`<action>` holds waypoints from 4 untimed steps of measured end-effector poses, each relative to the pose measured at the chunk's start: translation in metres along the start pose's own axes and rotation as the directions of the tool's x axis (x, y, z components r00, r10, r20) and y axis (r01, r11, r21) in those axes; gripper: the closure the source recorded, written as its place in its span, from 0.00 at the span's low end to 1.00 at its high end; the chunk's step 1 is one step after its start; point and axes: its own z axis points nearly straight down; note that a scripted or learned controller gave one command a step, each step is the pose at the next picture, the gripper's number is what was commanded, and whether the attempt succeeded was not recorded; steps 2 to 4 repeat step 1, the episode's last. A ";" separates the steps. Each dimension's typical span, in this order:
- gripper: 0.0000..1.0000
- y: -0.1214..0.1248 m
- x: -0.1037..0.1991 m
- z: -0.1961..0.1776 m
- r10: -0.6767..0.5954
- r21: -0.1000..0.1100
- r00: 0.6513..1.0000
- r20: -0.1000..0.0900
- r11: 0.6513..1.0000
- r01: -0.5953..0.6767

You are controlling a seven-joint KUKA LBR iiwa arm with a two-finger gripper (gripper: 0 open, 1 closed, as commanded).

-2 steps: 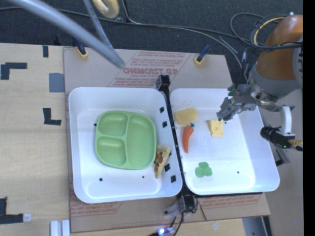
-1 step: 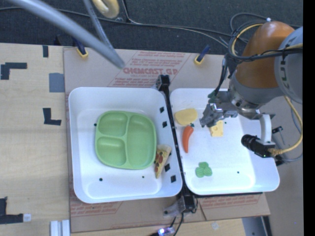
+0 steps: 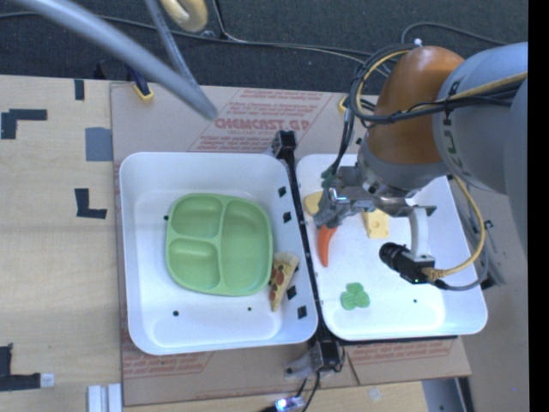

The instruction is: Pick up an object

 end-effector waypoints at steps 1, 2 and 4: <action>1.00 -0.006 0.062 -0.002 -0.002 -0.001 1.000 0.000 1.000 0.002; 1.00 -0.006 0.062 -0.002 -0.002 -0.001 1.000 0.000 1.000 0.002; 1.00 -0.006 0.062 -0.002 -0.002 -0.001 1.000 0.000 1.000 0.002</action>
